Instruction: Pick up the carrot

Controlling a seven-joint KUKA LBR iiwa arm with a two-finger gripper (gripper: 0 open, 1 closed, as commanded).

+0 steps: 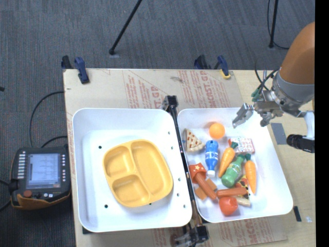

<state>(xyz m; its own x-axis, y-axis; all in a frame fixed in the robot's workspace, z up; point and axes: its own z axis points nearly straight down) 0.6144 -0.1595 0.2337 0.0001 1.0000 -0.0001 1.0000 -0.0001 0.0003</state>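
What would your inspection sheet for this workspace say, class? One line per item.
Surface: brown bench board bearing two shallow white bins, left and right.
Job's things: two orange toy carrots, one mid-bin, another further right.
Clutter: yellow divided plastic plate in left bin; orange ball, blue bottle, green bottle, pizza slice, red tomato in right bin.
Grippers: two-finger gripper open, above right bin's far corner, holding nothing.
Cables: black cable running to handheld control pendant.
Surroundings: grey carpet, blue clamps, tripod legs.
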